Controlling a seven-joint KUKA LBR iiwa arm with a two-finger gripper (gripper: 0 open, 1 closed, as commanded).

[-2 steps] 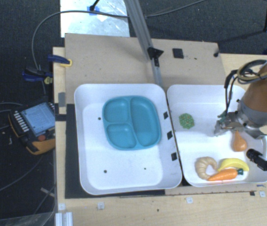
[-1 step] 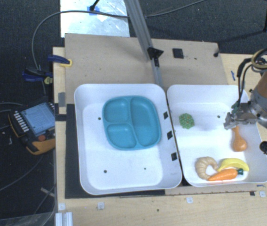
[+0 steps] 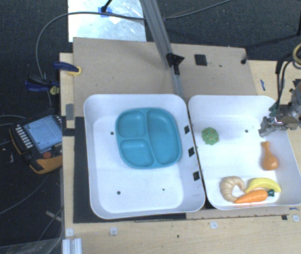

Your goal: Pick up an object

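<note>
Dark carpet is surrounding a brown tabletop (image 3: 129,62) that is carrying two shallow white bins side by side. In the left bin (image 3: 100,194) a blue divided plate (image 3: 148,137) is lying near the middle. The right bin (image 3: 230,110) is holding the candidates for picking: a small green broccoli piece (image 3: 210,136) toward its left side, an orange drumstick-like toy (image 3: 268,156) near its right edge, and, crowded into the near right corner, a croissant (image 3: 231,187), a banana (image 3: 263,184) and a carrot (image 3: 252,197) touching one another.

The gripper (image 3: 272,124) is hanging over the right bin's right edge, just above the drumstick toy, with nothing between its tips; how far they are spread I cannot tell, as they are too small and blurred.

By my judgement the approach step is under way and no grasp is made yet. The next move is calling for a descent onto the drumstick, the nearest piece, aligned across its narrow neck. The bin wall is standing close there, leaving little clearance on that side, while the bin's middle is offering open room around the broccoli.
</note>
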